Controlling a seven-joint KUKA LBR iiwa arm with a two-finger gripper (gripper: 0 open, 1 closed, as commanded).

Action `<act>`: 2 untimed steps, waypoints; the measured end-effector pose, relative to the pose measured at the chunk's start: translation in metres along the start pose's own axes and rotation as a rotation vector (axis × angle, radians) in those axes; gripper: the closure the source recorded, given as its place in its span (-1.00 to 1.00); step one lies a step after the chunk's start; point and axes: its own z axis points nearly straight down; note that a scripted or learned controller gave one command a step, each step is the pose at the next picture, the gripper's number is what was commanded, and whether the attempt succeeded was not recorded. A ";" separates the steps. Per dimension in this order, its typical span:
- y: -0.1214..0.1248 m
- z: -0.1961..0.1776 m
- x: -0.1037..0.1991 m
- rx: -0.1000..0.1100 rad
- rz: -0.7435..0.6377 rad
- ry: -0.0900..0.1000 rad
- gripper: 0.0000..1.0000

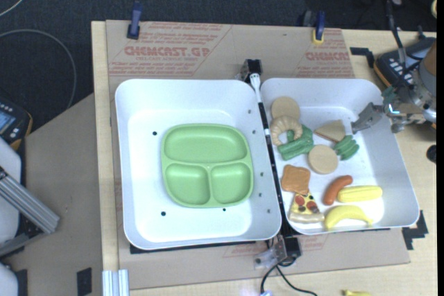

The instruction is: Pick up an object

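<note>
The right bin (pixel 388 170) holds several toy foods: a round tan biscuit (pixel 285 107), a croissant (pixel 284 128), a green pea pod (pixel 297 144), a tan bread wedge (pixel 331 130), a small green piece (pixel 346 148), a tan disc (pixel 322 160), an orange toast square (pixel 296 178), a red sausage (pixel 337 188), a pizza slice (pixel 305 207) and two yellow bananas (pixel 359 195). My gripper (pixel 390 116) hangs over the bin's upper right part, open, with nothing between its fingers. Its left finger (pixel 365 118) points toward the bread wedge, apart from it.
The left bin (pixel 139 149) carries a green divided plate (pixel 207 164). A black divider (pixel 262 121) runs between the bins. Both bins rest on a brown board (pixel 208 48) held by blue clamps (pixel 134 21). The arm's wrist fills the right edge.
</note>
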 end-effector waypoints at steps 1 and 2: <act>-0.057 0.125 0.028 0.008 0.001 0.005 -1.00; -0.079 0.122 0.074 0.003 -0.001 0.002 -1.00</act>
